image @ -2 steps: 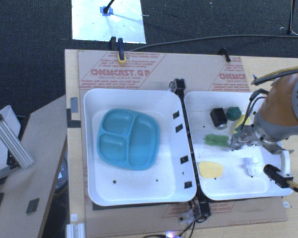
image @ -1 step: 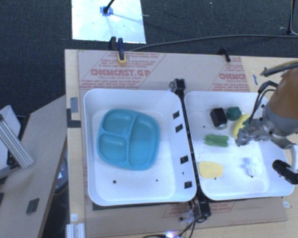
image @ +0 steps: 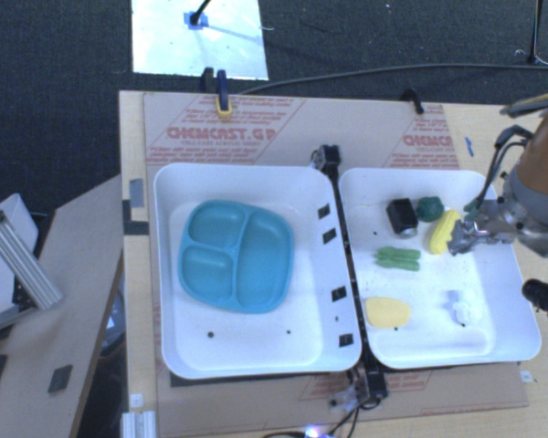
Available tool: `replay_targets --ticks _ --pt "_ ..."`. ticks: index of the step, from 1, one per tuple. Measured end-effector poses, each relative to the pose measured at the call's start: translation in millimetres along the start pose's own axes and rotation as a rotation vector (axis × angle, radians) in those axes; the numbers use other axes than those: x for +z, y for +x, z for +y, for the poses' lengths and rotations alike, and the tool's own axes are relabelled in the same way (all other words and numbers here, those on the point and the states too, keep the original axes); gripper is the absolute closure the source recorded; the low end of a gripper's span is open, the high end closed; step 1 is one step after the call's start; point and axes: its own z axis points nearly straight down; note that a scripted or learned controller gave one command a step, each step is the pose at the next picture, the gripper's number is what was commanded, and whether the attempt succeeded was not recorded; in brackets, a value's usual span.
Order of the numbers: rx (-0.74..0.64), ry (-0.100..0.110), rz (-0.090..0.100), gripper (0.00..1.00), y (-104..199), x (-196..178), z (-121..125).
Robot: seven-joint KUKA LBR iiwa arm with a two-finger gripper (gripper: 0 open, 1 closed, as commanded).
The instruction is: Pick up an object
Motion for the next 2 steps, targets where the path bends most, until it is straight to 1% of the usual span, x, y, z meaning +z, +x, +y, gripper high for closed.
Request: replay_targets --ticks 1,2 --pt "-0.002 0.000 0.000 1.00 10 -54 6" --pt "-0.004 0.005 0.002 1.00 54 -41 21"
